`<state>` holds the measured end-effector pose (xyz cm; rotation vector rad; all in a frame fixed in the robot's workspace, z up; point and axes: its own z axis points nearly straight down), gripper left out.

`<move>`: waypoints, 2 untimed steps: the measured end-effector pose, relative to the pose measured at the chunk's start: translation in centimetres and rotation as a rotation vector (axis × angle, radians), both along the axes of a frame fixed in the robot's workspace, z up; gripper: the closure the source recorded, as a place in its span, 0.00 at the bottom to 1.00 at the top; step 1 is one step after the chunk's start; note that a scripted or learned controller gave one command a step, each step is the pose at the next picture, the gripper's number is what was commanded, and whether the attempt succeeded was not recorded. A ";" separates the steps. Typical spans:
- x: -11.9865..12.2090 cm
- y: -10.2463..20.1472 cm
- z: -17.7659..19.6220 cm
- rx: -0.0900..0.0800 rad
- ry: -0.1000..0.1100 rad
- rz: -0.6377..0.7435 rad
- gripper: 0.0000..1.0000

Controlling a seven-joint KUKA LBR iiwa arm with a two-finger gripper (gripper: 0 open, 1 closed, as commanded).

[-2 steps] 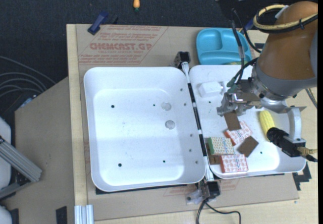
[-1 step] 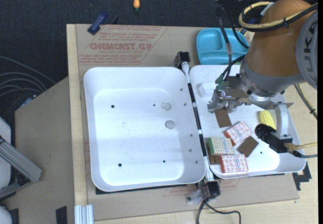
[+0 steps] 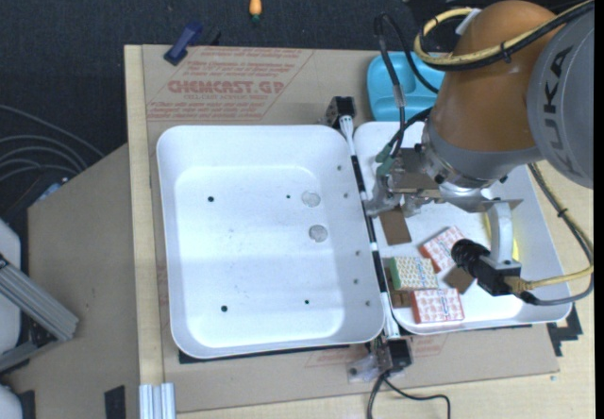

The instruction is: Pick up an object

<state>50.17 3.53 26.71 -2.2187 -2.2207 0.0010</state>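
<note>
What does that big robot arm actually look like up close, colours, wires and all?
The arm is thick, rounded and grey, with a glossy orange band above the wrist and dark lettering on its side. Yellow and black cables loop over the top. The end effector is a small metal assembly.

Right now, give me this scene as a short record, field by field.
arm: over the right bin, reaching in from the right
gripper: low, near the right bin's left edge
right bin contents: brown card, green-patterned box, tilted red-and-white box, front red-and-white box
left bin: two grey round spots on its floor
behind bins: blue object
</note>
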 end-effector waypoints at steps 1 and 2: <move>-0.1 -1.7 0.2 -0.001 0.000 -0.001 1.00; -2.3 -0.7 0.1 0.000 0.002 -0.001 1.00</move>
